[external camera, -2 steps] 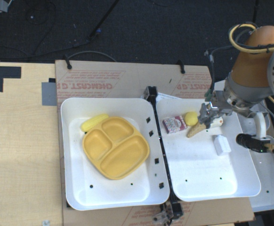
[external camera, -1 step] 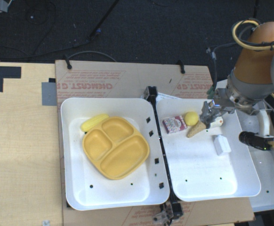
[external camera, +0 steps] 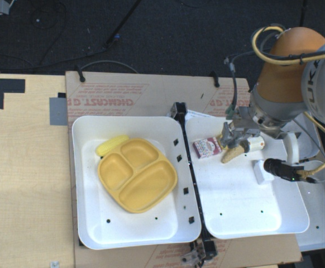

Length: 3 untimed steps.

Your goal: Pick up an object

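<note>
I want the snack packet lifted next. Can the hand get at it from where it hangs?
Probably yes. The small red-and-white packet lies flat in the right bin, nothing on top of it, with the hand just beside it.

claw [external camera: 234, 140] fingers unclear, arm [external camera: 294, 66] cropped right

In the left bin [external camera: 90, 216] lies a yellow divided tray [external camera: 138, 175] with three compartments, flat and open side up, turned at a slant so its long compartment faces five o'clock. A yellow banana-like piece [external camera: 111, 144] lies touching its rim at eleven o'clock. In the right bin [external camera: 252, 216], near the upper left, a small red-and-white packet [external camera: 206, 147] lies flat. Just at its three o'clock lies a tan cone-shaped piece [external camera: 233, 153], tilted with its tip toward seven o'clock. A small white block [external camera: 259, 171] lies further toward four o'clock.
</note>
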Available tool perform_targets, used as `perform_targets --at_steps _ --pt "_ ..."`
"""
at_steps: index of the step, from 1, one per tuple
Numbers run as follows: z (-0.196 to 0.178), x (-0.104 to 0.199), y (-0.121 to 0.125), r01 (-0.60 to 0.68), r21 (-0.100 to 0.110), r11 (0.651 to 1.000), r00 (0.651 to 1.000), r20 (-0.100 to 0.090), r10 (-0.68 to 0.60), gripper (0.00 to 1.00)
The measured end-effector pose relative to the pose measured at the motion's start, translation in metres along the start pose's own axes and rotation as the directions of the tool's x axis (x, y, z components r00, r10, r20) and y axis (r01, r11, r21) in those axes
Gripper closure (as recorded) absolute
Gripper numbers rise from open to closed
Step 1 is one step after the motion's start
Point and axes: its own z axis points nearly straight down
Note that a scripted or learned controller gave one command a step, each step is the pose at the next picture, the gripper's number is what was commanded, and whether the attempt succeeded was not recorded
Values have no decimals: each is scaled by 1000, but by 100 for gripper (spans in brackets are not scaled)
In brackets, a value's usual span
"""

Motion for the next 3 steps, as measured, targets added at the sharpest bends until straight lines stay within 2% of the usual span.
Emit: perform_targets --at_steps 2,3 --pt "27 89 -32 1 2 1000 1000 0 -1 100" --pt "32 134 -37 1 2 1000 1000 0 -1 100"
